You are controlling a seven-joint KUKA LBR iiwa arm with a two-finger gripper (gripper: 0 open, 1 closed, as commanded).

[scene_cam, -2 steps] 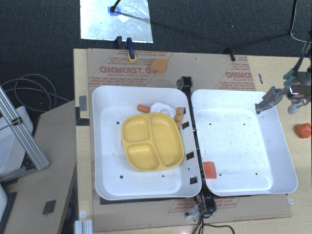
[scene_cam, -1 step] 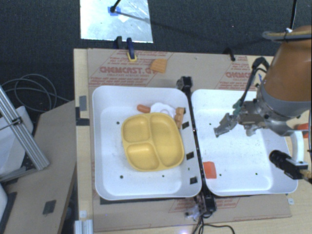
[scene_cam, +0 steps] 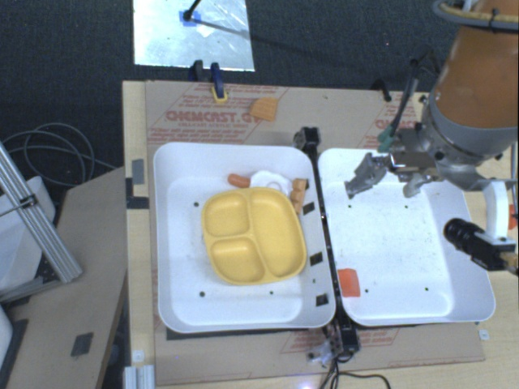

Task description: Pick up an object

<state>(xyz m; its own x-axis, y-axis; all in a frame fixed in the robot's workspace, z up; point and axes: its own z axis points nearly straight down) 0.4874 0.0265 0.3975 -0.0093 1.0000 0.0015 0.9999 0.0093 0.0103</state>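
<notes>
Nearby, yellow divided plate [scene_cam: 252, 237] in left bin [scene_cam: 174, 217], claw [scene_cam: 381, 178] above right bin [scene_cam: 454, 298]

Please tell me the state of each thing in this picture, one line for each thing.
yellow divided plate: lies right side up in the left bin.
orange block: lies flat in the right bin, near its front left corner.
small orange piece: lies behind the plate.
gripper: hangs above the right bin, holding nothing.

Your right bin [scene_cam: 454, 298] has open floor across its middle and near right; one orange block [scene_cam: 348, 282] sits at its near left corner. In your left bin [scene_cam: 174, 298], the yellow divided tray [scene_cam: 251, 237] blocks the centre, with small items crowding its far edge.
</notes>
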